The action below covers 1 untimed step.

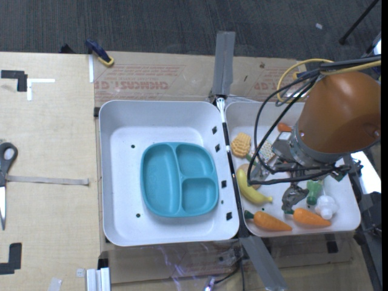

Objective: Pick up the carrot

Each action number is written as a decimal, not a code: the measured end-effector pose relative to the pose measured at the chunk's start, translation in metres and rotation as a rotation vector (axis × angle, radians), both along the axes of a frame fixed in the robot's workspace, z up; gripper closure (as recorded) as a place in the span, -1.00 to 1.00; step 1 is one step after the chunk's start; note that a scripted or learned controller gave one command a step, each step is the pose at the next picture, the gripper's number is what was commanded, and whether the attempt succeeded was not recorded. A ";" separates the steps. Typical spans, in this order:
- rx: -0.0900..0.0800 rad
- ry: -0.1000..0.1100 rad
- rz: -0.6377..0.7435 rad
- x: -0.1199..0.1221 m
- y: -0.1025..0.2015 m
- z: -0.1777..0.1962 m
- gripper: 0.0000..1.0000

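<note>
Hovering gripper [295,199], jaw state unclear, just above two carrots [271,222] crowding the right bin's [345,224] near rim.

The arm [339,111] reaches in from three o'clock, its orange band filling the upper right, wrist pointed steeply down. Black and yellow cables loop off it toward nine o'clock. The end effector [293,199] hangs low at about five o'clock.
</note>
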State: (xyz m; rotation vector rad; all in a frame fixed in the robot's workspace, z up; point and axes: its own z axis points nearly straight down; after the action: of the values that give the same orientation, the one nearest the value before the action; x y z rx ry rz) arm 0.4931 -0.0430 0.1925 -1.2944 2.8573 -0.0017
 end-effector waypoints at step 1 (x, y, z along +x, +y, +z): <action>0.000 -0.001 -0.080 0.000 -0.038 0.000 -1.00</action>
State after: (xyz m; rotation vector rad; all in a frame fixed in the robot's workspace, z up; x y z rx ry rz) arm 0.4932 -0.0814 0.1928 -1.1786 2.9058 -0.0022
